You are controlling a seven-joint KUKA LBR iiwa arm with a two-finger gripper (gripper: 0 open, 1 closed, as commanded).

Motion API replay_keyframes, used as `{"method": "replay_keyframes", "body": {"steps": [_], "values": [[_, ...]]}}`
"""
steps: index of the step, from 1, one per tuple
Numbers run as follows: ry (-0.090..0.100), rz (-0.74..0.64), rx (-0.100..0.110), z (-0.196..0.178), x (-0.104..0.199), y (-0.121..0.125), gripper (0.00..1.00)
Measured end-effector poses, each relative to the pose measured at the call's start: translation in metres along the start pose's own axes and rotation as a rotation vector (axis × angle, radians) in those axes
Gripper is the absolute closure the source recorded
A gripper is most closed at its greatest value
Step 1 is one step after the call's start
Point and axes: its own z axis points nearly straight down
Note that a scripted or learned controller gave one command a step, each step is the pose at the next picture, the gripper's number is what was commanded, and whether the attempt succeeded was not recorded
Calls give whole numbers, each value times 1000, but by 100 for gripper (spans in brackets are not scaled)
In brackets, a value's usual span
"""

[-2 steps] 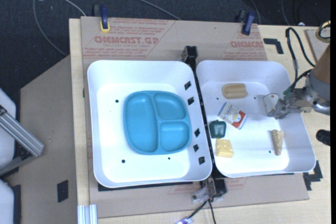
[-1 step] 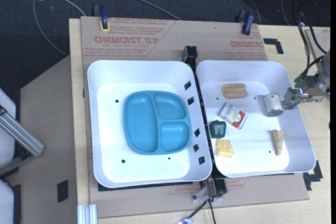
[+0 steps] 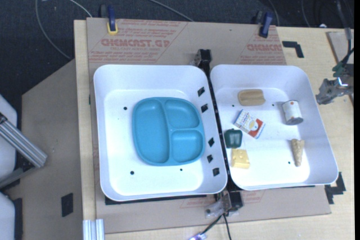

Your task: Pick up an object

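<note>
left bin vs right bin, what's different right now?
The left bin holds one large thing, a blue divided plate; the right bin holds several small ones: a tan block, a small can, a printed packet, a dark green piece, a yellow wedge and a tan cone. The plate sits mid-bin; the right bin's items lie scattered. Both are shallow, white and similar in size.
</note>
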Motion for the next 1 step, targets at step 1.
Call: {"method": "replay_keyframes", "body": {"steps": [1], "values": [[6,-5,8,-5,50,2,100]]}}
